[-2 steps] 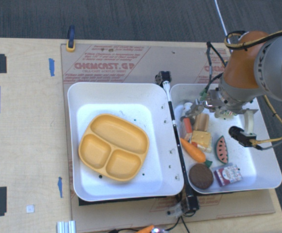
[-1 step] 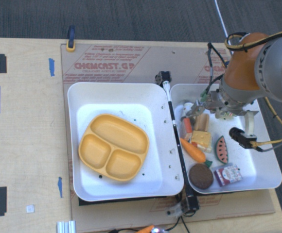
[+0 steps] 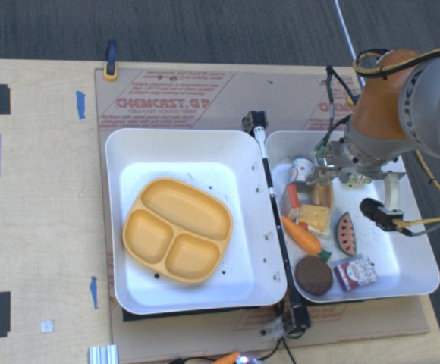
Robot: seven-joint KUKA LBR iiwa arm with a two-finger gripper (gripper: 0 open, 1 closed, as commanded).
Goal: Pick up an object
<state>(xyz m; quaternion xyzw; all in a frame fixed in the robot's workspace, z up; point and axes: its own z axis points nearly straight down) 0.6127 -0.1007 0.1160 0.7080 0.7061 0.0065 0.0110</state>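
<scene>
Gripper [image 3: 322, 174] sits low over the rear left of the right bin [image 3: 425, 271], amid the clutter; whether it is spread or pinching anything cannot be told. Judged step: reaching for a grasp, nothing seen lifted. Next move calls for closing squarely on one item, then a clean vertical lift. Right bin holds a carrot [image 3: 302, 236], cheese wedge [image 3: 314, 218], melon slice [image 3: 345, 234], brown disc [image 3: 313, 276] and small carton [image 3: 356, 273]. Left bin [image 3: 121, 279] holds a yellow divided tray [image 3: 177, 229].
</scene>
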